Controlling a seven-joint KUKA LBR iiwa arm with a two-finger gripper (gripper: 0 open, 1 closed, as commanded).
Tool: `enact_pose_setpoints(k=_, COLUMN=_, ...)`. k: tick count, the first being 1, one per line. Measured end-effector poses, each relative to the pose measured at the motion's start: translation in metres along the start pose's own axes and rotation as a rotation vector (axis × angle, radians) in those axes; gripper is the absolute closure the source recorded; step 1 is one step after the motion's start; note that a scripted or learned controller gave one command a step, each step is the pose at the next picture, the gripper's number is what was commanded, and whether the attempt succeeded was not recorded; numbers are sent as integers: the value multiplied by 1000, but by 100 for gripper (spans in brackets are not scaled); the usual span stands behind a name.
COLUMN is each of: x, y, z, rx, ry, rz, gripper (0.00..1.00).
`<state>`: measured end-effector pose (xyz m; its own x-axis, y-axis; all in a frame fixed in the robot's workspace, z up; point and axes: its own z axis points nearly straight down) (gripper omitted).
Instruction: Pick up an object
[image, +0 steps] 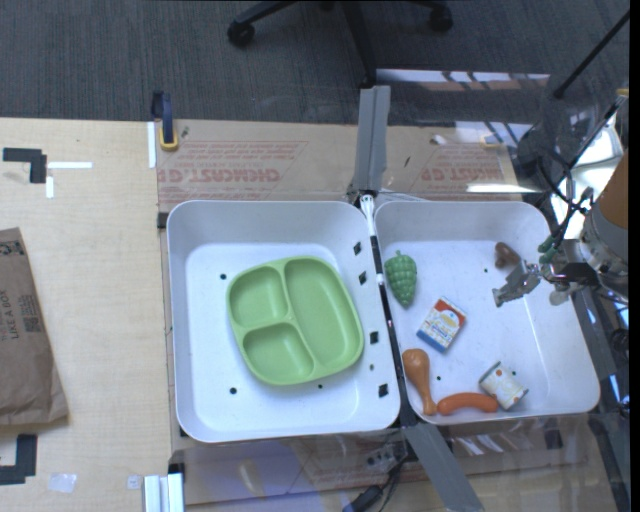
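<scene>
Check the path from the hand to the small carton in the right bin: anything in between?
Nothing visible. The hand hangs over the right bin, in its upper right part. The small carton lies to the lower left of it across bare white floor. A brown object sits just above the hand, off that line.

Bench (90, 330): two white bins (190, 330), brown paper bag (25, 330), cardboard sheet (260, 165).

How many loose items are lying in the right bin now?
6: green textured cone, brown lump, small printed box, orange drumstick, orange sausage, crumpled packet. The gripper may hide more.
</scene>
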<state>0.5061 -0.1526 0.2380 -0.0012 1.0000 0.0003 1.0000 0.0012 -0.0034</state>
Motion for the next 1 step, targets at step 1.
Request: enact_pose_setpoints(k=1, x=34, y=56, z=128, rx=0, ry=0, rz=-51, gripper=0)
